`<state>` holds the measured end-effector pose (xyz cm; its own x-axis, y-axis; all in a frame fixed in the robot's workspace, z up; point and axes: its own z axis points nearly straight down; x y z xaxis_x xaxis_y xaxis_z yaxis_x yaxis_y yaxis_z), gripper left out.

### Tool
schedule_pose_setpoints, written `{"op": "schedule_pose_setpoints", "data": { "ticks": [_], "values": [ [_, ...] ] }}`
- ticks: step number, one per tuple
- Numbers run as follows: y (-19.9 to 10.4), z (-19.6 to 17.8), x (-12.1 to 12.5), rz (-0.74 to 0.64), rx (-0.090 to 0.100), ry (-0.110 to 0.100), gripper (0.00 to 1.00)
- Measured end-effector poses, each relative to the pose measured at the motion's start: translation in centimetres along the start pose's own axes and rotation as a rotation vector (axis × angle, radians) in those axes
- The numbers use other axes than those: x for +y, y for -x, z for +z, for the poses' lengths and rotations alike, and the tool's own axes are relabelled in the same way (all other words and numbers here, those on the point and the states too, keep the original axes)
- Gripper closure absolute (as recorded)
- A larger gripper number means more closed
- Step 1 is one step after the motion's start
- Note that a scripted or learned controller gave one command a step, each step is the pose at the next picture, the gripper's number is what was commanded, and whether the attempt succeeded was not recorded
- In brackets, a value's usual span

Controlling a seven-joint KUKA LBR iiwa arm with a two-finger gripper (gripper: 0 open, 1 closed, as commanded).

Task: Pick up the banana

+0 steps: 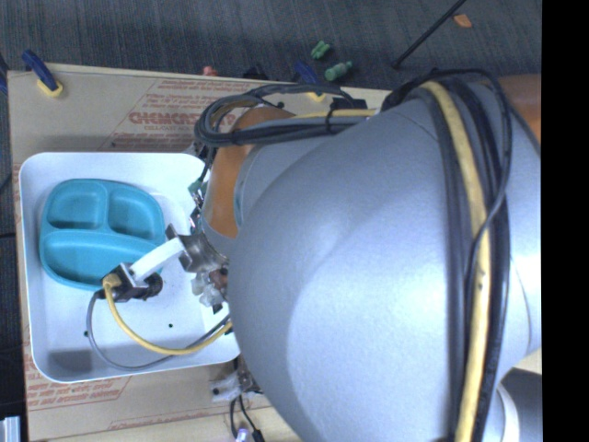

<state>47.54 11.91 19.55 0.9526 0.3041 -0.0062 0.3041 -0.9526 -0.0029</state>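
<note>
- Dark grey carpet (138, 17) fills the 12 o'clock strip of the view. Below it lies the brown cardboard-covered bench (138, 109) with red print.
- A shallow white plastic bin (26, 247) sits at 9 o'clock. A sky-blue divided plastic dish (92, 228) rests in its 10 o'clock part, close to the wall there.
- The bulky grey arm (368, 274) covers the view from the centre round to 3 and 5 o'clock. Its two-finger gripper (208, 282) hangs over the bin's 3 o'clock edge.
- Whether the gripper is spread or pressed together I cannot tell, as it is dark and tucked under the wrist.
- I cannot tell where the banana lies. Nothing yellow and fruit-shaped rests on the bare bin floor, so I judge it hidden beneath the arm.
- The step in hand seems to be the reach. To do it well, centre the gripper across the banana's narrow width, come straight down, and close only once both sides are flanked.
- Open room: the bin floor from 6 to 8 o'clock is bare white and gives free travel.
- Edges: the 3 o'clock wall is right under the gripper, and the dish crowds 10 o'clock. I judge a sideways sweep risks clipping either, so a vertical lift is safer.
</note>
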Motion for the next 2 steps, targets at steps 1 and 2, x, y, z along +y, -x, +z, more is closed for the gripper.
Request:
{"op": "schedule_pose_setpoints", "data": {
  "ticks": [1,2],
  "values": [
    [-1.6,1.3,-5.0,-0.26,-0.002,-0.002,1.0],
    [-0.4,10.5,-1.1,-0.705,-0.001,-0.001,1.0]
  ]
}}
